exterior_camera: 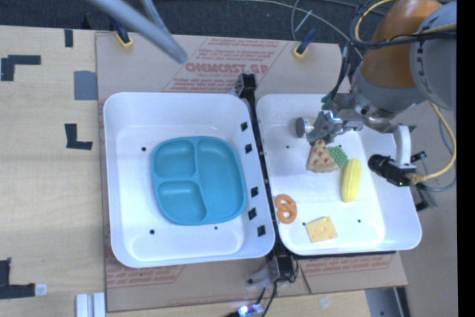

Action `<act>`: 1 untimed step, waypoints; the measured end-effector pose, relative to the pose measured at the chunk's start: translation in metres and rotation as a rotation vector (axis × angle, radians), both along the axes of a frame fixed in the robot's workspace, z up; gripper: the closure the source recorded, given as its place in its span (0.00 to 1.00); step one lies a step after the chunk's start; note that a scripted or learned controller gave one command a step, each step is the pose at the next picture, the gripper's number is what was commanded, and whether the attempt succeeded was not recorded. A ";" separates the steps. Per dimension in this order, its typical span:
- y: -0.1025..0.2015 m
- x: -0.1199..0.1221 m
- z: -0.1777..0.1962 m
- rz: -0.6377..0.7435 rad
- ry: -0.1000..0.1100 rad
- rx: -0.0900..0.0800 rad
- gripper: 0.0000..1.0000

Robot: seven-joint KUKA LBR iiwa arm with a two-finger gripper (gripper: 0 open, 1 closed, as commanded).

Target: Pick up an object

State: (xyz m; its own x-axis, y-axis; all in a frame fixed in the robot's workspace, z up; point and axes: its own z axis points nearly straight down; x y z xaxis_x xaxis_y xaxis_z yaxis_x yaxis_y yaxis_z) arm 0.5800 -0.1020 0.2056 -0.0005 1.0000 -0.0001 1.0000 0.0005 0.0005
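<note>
The pizza slice (320, 157), a tan wedge with red dots, sits in the right bin (401, 234) just under the gripper (320, 131), touching a green thing (338, 156) beside the corn (350, 180); can't tell the gripper's state.

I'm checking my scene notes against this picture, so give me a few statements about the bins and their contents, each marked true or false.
1. The blue divided plate lies in the left bin. True.
2. The corn cob lies on the plate. False: it is in the right bin.
3. The pretzel is in the right bin. True.
4. The gripper is above the left bin. False: it is over the right bin, by the pizza slice.
</note>
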 end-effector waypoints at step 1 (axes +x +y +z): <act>0.046 0.000 -0.005 0.004 0.002 0.000 1.00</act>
